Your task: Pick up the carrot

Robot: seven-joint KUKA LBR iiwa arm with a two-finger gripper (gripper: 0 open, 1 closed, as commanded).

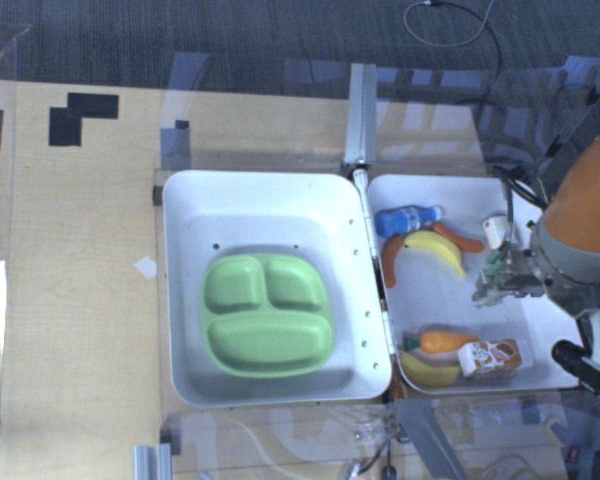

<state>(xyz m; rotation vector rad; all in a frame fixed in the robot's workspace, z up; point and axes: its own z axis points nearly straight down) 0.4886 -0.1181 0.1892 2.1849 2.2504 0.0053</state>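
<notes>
Hovering over the right-hand bin (540, 378), the gripper (492, 283) sits near the bin's middle, a small cluster of metal parts at the end of the grey arm (580, 253) with its orange band. Whether it is parted or closed cannot be told at this size, and nothing can be seen held in it.

The carrot (448, 343) lies well apart from the gripper, toward the bin's near edge, its green top pointing left and its orange body resting across a yellow banana (427, 370). A small juice carton (492, 357) lies against the carrot's right end. Farther up the bin are a blue bottle (406, 219), a second banana (435, 248) and a reddish, curved item under it that is hard to identify. The left bin (190, 268) holds a green divided plate (268, 313).

By the look of things the pick has not been made: the carrot rests in the bin, so the approach, descent, grasp and lift are all left. The arm's bulk covers the bin's right edge, and the carrot's underside and contact with the banana are not clear.
</notes>
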